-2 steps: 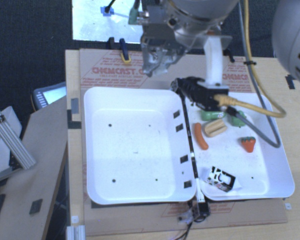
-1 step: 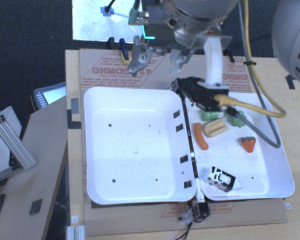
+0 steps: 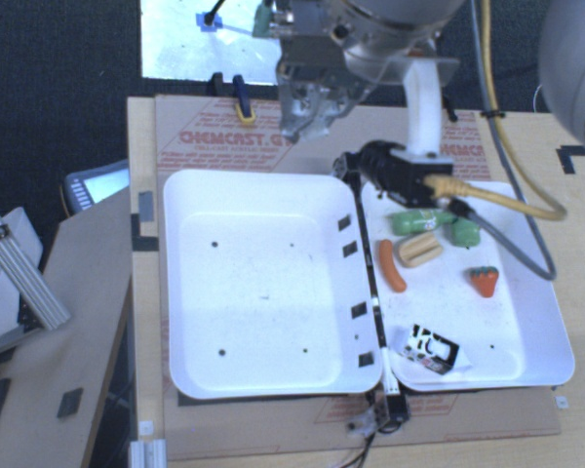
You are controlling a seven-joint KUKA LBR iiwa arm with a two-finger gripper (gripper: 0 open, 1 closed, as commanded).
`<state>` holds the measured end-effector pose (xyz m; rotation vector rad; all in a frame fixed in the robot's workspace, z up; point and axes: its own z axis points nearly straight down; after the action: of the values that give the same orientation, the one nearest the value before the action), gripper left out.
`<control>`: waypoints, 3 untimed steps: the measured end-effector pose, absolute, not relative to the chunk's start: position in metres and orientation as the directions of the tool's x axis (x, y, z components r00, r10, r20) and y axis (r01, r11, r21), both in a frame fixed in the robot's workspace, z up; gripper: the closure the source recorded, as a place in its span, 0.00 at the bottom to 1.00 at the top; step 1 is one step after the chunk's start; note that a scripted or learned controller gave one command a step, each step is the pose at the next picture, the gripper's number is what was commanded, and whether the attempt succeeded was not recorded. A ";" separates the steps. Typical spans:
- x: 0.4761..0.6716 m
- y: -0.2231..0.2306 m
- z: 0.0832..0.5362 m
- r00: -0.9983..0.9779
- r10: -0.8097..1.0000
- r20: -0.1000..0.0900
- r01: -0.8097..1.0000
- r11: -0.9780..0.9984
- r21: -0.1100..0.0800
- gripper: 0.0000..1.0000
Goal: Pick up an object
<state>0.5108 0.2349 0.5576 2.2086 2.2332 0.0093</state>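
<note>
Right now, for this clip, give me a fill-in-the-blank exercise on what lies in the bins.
1. All the loose objects lie in the ____ bin.
2. The strawberry lies to the ____ of the orange carrot in the camera view.
3. The black-and-white packet lies near that bin's ____ edge.
4. The tan bun sits just below the ____ vegetable.

Missing words: right; right; front; green

The scene is lit evenly from above; the white bins are nearly overexposed, shadows are faint, and detail is softened throughout.
</note>
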 end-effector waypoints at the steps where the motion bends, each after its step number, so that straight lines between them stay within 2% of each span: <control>1: 0.547 0.234 0.478 0.001 1.000 -0.003 1.000 -0.001 -0.005 1.00; 2: 0.584 0.212 0.539 0.001 1.000 0.002 1.000 -0.001 0.009 1.00; 3: 0.532 0.236 0.535 -0.007 1.000 0.002 1.000 0.007 0.000 1.00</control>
<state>0.5323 0.2359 0.5354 2.2143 2.2303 0.0017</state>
